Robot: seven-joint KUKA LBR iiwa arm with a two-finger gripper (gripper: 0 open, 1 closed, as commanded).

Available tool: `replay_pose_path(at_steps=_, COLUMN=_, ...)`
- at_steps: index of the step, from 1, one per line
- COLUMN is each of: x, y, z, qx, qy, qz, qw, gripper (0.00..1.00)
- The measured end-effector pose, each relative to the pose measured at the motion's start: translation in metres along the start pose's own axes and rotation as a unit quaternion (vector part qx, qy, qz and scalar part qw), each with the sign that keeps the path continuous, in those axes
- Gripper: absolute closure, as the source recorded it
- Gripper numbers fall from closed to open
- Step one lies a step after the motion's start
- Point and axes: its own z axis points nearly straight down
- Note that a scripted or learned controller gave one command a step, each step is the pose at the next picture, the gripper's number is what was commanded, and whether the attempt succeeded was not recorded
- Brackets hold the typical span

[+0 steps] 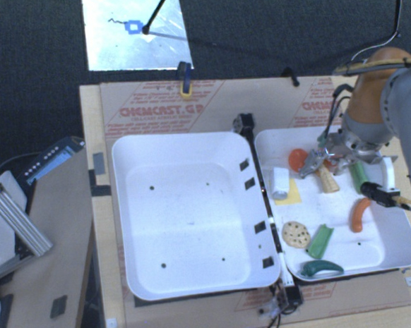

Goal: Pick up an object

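Tool (323,159) is hanging low over the right bin (403,250), above a tan stick-shaped object (327,181) and just beside a red-orange ball (298,158); its open-or-closed state cannot be told. Cookie (295,234), green wedge (320,240) and orange carrot-like piece (358,215) are lying nearer the front wall.

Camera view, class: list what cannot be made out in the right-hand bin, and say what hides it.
- Gripper: whether it grips anything; the wrist covers it.
- Green object: partly hidden under the wrist.
- Tan object: upper end under the gripper.
- Red-orange object: too small to identify.
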Motion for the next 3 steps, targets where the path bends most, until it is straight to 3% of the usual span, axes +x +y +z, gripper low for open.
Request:
replay_pose_path(at_steps=1, x=-0.036, y=-0.006, z=-0.002, qx=-0.010, qy=0.004, qz=0.001, qw=0.9999, gripper=0.00)
replay_pose_path(at_steps=2, x=-0.037, y=-0.005, z=-0.014, qx=-0.014, qy=-0.002, qz=-0.002, qw=0.9999, gripper=1.00)
replay_pose_path(at_steps=3, x=-0.037, y=-0.066, z=-0.002, qx=-0.017, qy=-0.003, qz=0.001, qw=0.9998, gripper=1.00)
